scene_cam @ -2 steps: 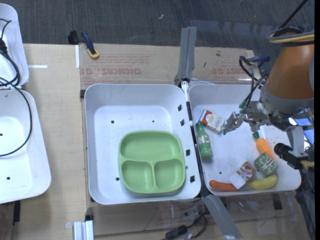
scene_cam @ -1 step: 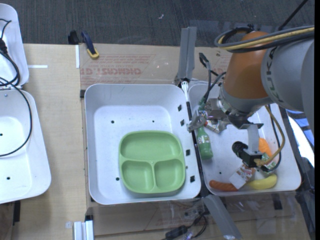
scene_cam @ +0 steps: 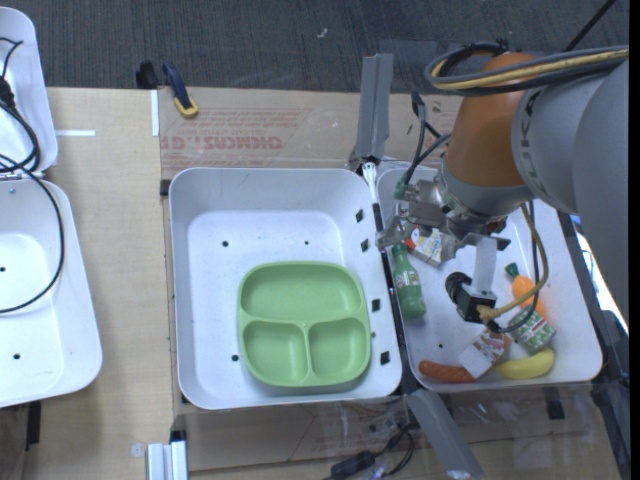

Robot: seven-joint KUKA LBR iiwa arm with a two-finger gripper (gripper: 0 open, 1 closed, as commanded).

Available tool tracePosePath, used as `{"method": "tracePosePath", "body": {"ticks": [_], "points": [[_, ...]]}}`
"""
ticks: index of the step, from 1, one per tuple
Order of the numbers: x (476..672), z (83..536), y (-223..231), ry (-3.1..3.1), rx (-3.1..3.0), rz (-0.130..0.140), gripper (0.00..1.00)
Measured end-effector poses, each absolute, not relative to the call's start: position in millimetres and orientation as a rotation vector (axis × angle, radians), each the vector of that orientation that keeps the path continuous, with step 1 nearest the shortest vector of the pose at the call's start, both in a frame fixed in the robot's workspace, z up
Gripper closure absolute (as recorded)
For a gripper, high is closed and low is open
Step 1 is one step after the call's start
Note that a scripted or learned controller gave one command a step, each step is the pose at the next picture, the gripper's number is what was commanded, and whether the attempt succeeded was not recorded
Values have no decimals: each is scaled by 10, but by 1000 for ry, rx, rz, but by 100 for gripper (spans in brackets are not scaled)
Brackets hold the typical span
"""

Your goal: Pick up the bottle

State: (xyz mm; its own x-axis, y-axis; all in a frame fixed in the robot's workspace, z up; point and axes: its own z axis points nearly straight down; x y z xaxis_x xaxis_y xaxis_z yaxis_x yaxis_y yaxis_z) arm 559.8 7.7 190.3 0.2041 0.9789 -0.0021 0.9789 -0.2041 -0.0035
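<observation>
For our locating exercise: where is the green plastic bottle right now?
In the camera view, the green plastic bottle lies in the right white bin, along its left wall, beside the left white bin holding a green divided plate.

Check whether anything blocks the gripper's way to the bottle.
Nothing visible lies between them. The gripper hovers at the neck end of the green bottle, which lies along the right bin's left wall. A red-and-white packet lies close by the neck's other side, so room may be tight.
</observation>
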Motion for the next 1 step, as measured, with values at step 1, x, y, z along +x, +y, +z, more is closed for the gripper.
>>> {"method": "tracePosePath", "body": {"ticks": [1], "points": [[5228, 1904, -770, -2031, -2395, 6, 0]]}}
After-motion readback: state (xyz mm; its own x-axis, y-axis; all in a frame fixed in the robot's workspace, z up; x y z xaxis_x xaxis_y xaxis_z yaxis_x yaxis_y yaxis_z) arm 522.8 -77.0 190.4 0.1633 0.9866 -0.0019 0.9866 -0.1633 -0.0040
